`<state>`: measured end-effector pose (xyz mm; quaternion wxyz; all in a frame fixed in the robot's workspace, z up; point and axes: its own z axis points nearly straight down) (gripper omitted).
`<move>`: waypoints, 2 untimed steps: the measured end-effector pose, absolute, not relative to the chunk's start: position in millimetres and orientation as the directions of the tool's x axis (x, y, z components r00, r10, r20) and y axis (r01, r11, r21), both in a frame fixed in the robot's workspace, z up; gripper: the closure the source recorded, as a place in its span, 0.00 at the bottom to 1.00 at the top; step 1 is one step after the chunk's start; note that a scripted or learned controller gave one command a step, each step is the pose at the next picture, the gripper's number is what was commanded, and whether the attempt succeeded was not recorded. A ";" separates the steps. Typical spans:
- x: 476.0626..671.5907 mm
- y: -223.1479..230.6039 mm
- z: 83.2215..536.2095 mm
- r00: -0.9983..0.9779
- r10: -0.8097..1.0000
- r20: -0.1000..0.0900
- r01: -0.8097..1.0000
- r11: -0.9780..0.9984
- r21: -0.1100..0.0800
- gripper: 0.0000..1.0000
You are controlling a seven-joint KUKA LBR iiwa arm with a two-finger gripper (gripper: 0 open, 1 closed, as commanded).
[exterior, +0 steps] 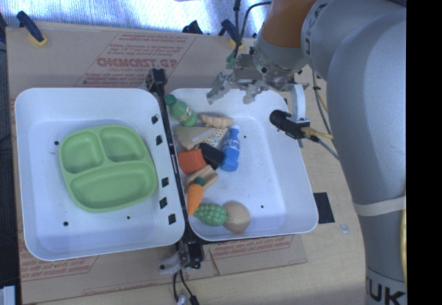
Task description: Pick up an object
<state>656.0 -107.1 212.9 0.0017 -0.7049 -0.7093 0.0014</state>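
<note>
Grey arm (366,90) fills the right side, nearest the lens, reaching in over the table (324,255). Left bin (27,179): one green divided plate (107,167). Right bin (293,193): toy pile along its left wall — green bottle (181,111), blue bottle (231,148), carrot (195,194), green bumpy fruit (210,214), tan potato-like lump (236,215), other bits too jumbled to name. Gripper (235,90) hangs over the right bin's far rim, above the pile, jaws spread, nothing between them.
</note>
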 end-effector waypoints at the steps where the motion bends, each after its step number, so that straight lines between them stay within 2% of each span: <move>1: 629.8 -129.3 108.7 -0.006 1.000 0.001 1.000 0.006 0.005 0.00; 2: 590.6 -94.3 97.3 -0.006 1.000 -0.004 1.000 0.006 0.011 0.00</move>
